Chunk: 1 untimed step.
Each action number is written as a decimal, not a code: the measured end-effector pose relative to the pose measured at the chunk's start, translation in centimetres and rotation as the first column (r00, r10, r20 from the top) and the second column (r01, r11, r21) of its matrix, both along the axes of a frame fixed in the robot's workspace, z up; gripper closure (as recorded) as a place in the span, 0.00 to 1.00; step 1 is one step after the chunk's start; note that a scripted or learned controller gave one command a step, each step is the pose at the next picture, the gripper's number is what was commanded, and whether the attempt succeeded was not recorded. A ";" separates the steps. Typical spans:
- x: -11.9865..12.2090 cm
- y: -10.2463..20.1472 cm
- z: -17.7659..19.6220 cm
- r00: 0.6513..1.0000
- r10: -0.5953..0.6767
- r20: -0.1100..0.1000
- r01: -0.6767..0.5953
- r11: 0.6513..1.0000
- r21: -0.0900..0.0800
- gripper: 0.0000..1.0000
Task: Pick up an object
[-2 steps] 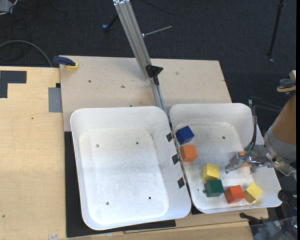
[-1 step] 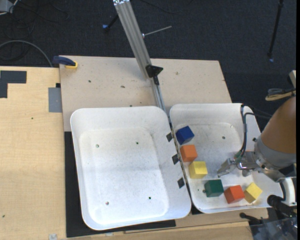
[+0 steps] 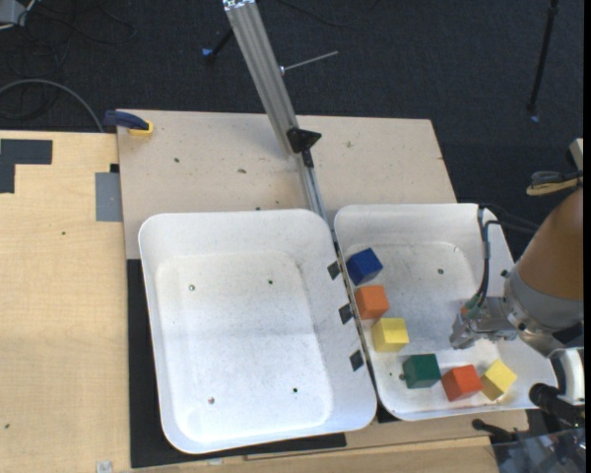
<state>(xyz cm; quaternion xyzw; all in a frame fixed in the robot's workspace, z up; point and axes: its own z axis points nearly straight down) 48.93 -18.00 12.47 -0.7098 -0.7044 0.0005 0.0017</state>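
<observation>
The right bin (image 3: 424,225) holds several small blocks. Along its left wall lie a blue block (image 3: 363,263), an orange block (image 3: 372,301) and a yellow block (image 3: 390,334). Near its front edge sit a green block (image 3: 421,370), a red block (image 3: 460,381) and a second yellow block (image 3: 498,378). My gripper (image 3: 469,329) hangs low over the right side of this bin, above and slightly behind the red block. Nothing shows held in it.
The left bin (image 3: 167,235) lies beside the right one, with black clips (image 3: 346,312) along the shared wall. A slanted aluminium rail (image 3: 268,77) rises behind the bins. The arm's grey body (image 3: 552,264) covers the right bin's right wall.
</observation>
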 end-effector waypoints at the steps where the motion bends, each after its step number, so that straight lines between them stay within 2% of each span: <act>1: 2.6 2.4 12.4 1.000 0.011 0.009 -0.011 1.000 -0.002 1.00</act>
